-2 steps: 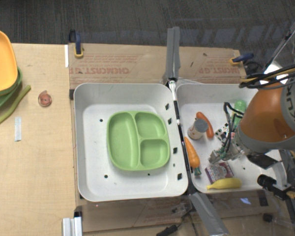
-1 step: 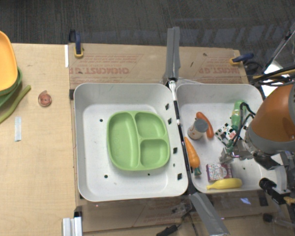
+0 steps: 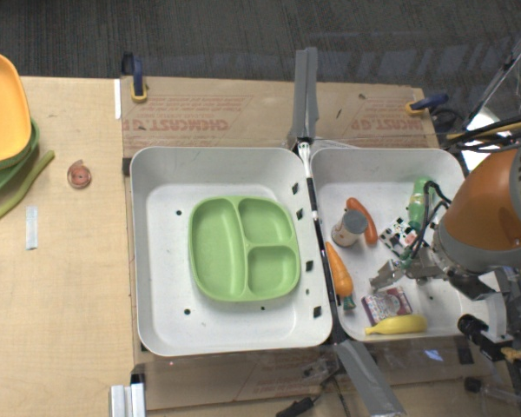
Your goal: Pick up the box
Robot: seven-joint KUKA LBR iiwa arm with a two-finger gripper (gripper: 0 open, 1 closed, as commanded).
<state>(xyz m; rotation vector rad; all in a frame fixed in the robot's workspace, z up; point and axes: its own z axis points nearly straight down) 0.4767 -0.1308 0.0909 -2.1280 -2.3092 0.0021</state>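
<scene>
A small flat box (image 3: 389, 304) with a dark red and white print lies near the front of the right bin (image 3: 373, 159), just above a yellow banana (image 3: 398, 324). My gripper (image 3: 391, 273) hangs low in the right bin, just behind the box and slightly left of its middle. Nothing is seen held in it. The grey arm with its orange band (image 3: 495, 202) comes in from the right and covers the bin's right side.
The right bin also holds an orange carrot (image 3: 339, 270), a brown and grey cylinder (image 3: 350, 228), a green bottle (image 3: 417, 200) and a small black, white and green patterned item (image 3: 399, 231) close behind the gripper. A green divided plate (image 3: 243, 248) lies in the left bin.
</scene>
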